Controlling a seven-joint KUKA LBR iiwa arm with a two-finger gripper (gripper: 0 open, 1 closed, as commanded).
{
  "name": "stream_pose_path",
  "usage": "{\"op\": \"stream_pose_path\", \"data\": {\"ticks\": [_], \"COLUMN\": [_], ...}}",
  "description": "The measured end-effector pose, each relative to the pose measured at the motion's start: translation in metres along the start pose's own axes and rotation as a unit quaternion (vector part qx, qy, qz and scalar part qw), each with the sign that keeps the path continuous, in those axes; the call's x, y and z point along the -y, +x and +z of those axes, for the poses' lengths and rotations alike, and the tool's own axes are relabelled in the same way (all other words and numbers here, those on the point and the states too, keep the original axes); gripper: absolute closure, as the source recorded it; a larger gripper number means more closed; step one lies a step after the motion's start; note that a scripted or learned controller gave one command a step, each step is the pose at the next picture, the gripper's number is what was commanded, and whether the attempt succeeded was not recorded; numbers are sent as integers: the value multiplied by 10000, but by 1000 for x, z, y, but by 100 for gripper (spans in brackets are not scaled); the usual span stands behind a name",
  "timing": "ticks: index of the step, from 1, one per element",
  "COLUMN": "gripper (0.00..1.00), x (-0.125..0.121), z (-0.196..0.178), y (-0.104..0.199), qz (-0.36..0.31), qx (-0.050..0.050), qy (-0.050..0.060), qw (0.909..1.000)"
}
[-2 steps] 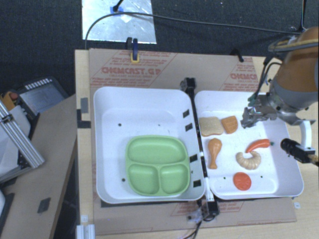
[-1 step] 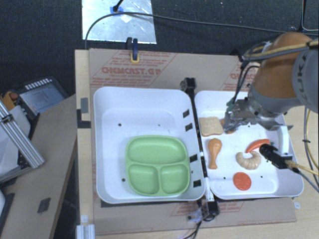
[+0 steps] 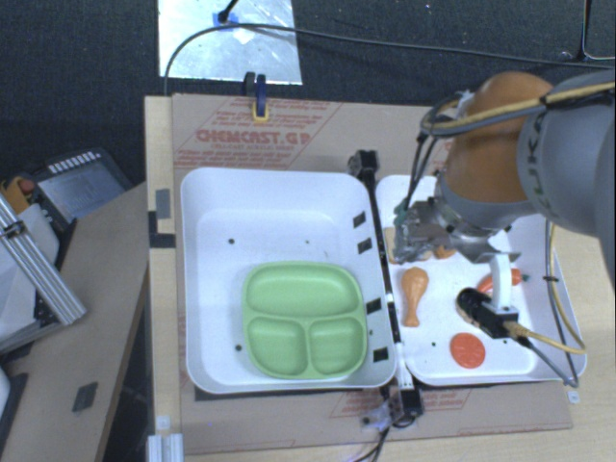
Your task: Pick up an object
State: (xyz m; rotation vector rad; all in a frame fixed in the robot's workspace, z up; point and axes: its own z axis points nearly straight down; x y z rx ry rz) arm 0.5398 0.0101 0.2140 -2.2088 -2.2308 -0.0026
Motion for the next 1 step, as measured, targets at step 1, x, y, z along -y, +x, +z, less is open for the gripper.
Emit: {"op": "stream_pose_path", "data": {"ticks": [1], "gripper": [100], "x": [8], "z": [6], "y": [55], "qz": [-2], "qx": [1], "qy": [1], "qw": [10000]}}
